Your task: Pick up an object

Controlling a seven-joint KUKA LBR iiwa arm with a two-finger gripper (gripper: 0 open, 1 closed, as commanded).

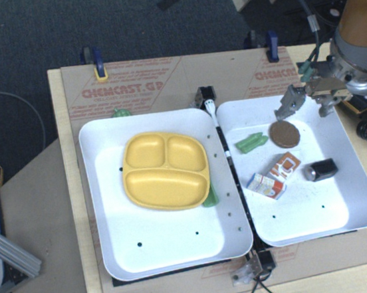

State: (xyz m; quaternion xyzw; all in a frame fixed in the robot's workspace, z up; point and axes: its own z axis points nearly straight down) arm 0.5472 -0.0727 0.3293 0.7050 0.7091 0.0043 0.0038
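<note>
Left bin [116,245]: one yellow tray [165,170], three compartments, lying flat in the upper middle; one green scrap [210,198] peeping out from under the tray's lower right corner.

Right bin [352,207]: four loose items. One green pod [251,143], upper left, long axis running left to right with a slight upward tilt. One brown disc [284,134], just right of the pod, flat. One carton [274,176], red and white, crumpled, at the middle, long axis slanting from lower left to upper right. One black cylinder [321,170], right of the carton, on its side, axis roughly left to right.

Arm: one, entering from the right, its gripper [308,100] hanging over the bin's upper right part. Fingers [290,103] look spread apart, with nothing between them.

Bearing for the pick: the disc is the nearest item, just below and slightly left of the claw; the pod lies further left, the carton and cylinder well below. My guess is the disc is the candidate, though flat and hard to pinch
</note>
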